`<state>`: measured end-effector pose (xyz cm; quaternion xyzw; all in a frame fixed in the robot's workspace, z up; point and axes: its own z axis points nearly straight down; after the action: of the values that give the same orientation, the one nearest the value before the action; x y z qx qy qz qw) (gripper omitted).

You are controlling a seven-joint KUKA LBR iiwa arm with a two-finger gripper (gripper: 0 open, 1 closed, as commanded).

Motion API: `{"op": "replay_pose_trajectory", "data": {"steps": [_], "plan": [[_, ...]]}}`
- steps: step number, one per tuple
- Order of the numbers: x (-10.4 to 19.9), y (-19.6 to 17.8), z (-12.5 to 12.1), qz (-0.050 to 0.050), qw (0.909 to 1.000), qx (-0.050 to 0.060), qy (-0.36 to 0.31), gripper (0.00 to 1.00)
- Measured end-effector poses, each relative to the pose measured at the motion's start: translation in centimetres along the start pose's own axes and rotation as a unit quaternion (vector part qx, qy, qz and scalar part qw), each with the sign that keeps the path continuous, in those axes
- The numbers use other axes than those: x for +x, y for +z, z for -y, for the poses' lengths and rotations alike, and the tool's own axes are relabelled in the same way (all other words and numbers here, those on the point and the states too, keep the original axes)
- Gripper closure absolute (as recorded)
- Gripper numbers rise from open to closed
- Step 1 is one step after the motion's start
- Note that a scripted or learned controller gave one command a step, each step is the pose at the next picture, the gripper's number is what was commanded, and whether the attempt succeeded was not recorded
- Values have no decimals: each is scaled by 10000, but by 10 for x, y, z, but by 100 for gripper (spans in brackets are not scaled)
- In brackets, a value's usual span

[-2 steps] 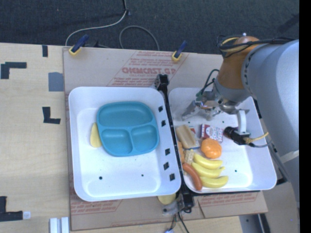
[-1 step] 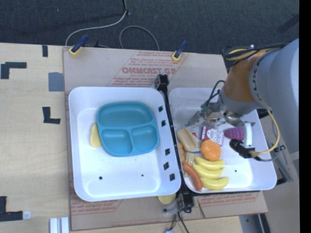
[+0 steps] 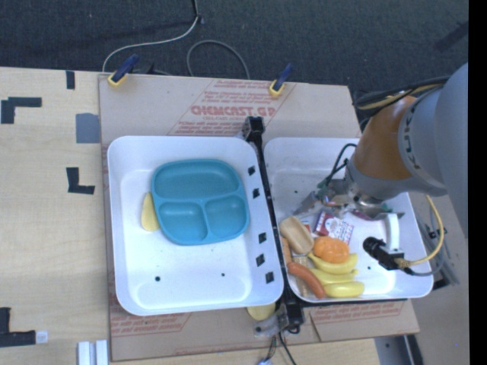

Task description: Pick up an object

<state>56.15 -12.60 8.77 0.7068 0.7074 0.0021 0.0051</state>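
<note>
The right bin (image 3: 293, 158) holds a pile of toy food in its near half. In it are a tan bread roll (image 3: 295, 234), an orange fruit (image 3: 331, 249), two yellow bananas (image 3: 341, 276), a reddish sausage (image 3: 306, 278) and a red-and-white packet (image 3: 332, 223). My gripper (image 3: 332, 199) hangs low over the bin, just beyond the packet and right of the roll. The grey wrist and its orange band (image 3: 380, 147) cover most of it from above.
In the left bin (image 3: 125, 280) lies a blue divided plate (image 3: 202, 201), with a yellow piece (image 3: 148, 213) tucked at its left edge. A black divider (image 3: 261, 196) runs between the bins. A yellow object (image 3: 261, 311) sits on the cardboard just outside their near edge.
</note>
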Motion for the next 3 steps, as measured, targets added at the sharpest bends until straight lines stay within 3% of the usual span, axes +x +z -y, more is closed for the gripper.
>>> {"op": "replay_pose_trajectory", "data": {"steps": [1,2,3], "plan": [[5,0,4,10,10000,-11,3,0],[0,0,45,1,10000,-7,3,0],[-1,-10,44,14,10000,-6,5,100]]}}
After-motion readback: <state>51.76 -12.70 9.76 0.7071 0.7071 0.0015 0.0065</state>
